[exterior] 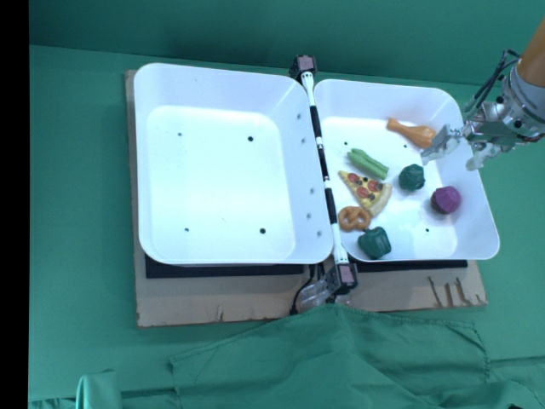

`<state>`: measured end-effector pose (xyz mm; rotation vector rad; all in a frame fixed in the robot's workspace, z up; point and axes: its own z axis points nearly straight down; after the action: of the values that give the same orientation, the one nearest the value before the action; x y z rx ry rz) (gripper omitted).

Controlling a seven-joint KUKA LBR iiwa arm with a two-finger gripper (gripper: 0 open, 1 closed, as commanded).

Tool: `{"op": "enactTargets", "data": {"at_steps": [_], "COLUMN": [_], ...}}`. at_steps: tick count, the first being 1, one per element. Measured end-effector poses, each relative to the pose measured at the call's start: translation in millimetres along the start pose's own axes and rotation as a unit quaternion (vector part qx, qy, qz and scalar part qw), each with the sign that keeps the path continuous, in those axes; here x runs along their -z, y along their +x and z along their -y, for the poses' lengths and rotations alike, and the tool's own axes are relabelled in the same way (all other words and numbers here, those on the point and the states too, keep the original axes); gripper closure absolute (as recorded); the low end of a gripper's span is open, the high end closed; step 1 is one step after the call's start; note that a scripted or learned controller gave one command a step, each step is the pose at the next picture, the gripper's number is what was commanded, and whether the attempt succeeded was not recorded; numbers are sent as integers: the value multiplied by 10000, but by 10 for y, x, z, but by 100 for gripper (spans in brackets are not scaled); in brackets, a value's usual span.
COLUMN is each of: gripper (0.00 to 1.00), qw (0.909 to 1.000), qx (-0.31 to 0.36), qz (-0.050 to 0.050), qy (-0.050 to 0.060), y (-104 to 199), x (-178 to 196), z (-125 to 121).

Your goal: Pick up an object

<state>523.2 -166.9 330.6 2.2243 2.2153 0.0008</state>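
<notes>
Green cloth covers the bench, and cardboard lies under two white bins. Left bin sits beside right bin, a rod running between them. All the toys lie in the right bin: a drumstick near the far side, a green bean, a pizza slice, a pretzel, a green pepper, a dark green lump and a purple lump. My gripper hangs over the right bin's far right corner, just beside the drumstick, jaws spread apart with nothing between them.
</notes>
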Motion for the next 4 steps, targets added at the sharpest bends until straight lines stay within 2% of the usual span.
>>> {"op": "enactTargets", "data": {"at_steps": [1, 2, 3, 4], "gripper": [0, 0, 0, 100], "qw": [10000, 10000, 10000, 10000], "qx": [-5, 0, 28, -2], "qz": [-4, -7, -10, 5], "qy": [30, 28, -35, -32], "y": [-59, -20, 0, -23], "x": [-596, -1059, -1325, -1236], "z": [47, -22, -48, -40]}}
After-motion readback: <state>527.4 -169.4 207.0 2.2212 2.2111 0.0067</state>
